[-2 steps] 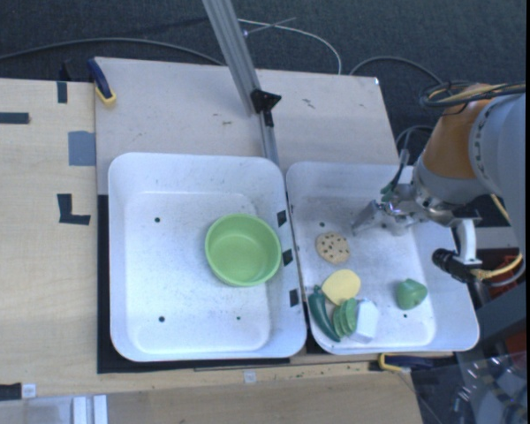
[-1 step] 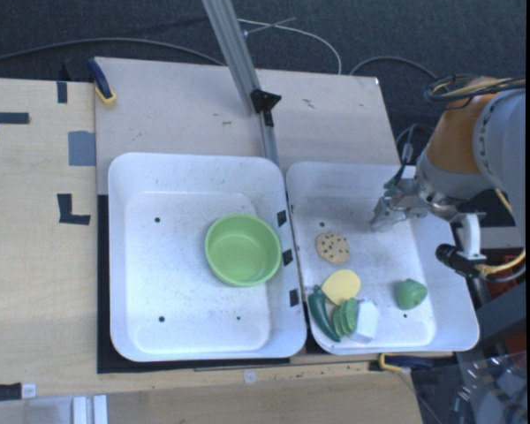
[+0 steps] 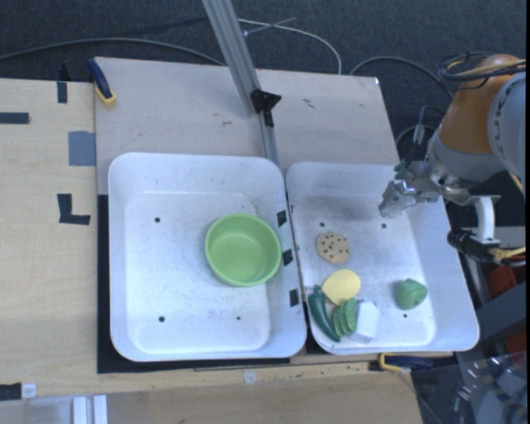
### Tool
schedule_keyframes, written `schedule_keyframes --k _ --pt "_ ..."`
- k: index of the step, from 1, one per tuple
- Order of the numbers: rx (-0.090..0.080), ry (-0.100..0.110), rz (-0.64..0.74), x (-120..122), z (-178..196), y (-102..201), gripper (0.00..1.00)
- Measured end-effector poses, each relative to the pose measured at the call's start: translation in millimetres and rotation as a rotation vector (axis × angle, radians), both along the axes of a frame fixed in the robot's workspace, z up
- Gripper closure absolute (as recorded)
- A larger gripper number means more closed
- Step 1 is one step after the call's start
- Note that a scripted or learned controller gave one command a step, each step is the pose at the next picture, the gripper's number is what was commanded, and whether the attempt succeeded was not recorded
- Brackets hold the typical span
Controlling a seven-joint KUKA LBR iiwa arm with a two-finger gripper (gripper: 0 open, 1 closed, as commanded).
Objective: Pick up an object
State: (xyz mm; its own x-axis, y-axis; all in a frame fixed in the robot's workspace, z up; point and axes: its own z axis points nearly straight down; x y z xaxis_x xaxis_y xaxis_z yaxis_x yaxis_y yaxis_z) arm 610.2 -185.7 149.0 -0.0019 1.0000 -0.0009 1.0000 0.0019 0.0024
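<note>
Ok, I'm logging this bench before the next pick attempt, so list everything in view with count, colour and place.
bins: two, white, side by side on the bench.
bowl: one, green, left bin, right of centre.
cookie: one, tan with dark chips, right bin, near the middle.
yellow piece: one, yellow, right bin, below the cookie.
green pieces: a small cluster, green with a white bit, right bin's near left corner.
green lump: one, green, right bin, near right.
clamp: one, blue and yellow, bench's far left.
gripper: one, grey, over the right bin's far right part.
</note>
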Motion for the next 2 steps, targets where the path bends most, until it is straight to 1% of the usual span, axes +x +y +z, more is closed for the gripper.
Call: schedule_keyframes --k 1,2 --pt "0.0 -0.003 0.0 0 62 7 1.0" --pt "0.0 -0.001 0.0 1 94 7 1.0"
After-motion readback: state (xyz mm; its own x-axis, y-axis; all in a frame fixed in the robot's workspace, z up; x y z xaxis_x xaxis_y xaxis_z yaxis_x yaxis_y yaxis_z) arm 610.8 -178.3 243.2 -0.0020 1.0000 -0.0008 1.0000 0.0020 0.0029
